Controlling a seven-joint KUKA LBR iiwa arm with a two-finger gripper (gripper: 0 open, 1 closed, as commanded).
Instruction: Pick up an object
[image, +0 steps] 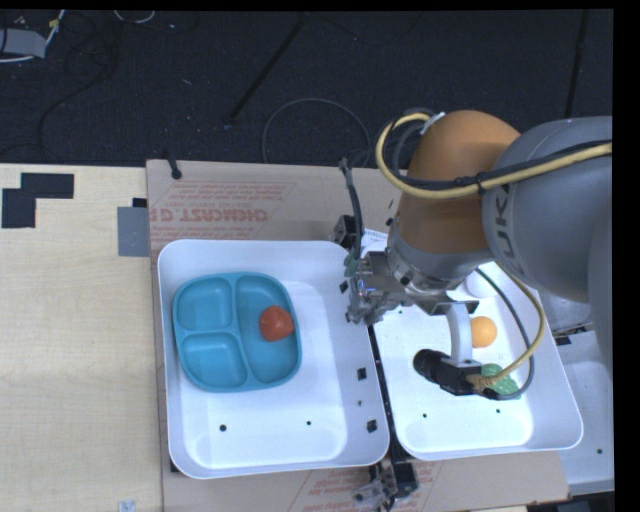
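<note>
A small red round object (276, 323) lies in the right compartment of a blue divided plate (215, 345) in the left bin (260, 440). In the right bin (480, 430) an orange ball (484, 331) rests near the middle, and a small green object (493, 377) lies just below it. My gripper (358, 298) hangs over the divide between the two bins, at the upper left corner of the right bin. It is right of the red object and left of the orange ball, and I see nothing held in it. The arm's bulk hides the right bin's far part.
Both bins sit on a cardboard sheet (250, 205) on the pale wooden bench (70, 350). The big grey and orange arm (470, 200) overhangs the right bin's upper half. White floor shows along the fronts of both bins.
</note>
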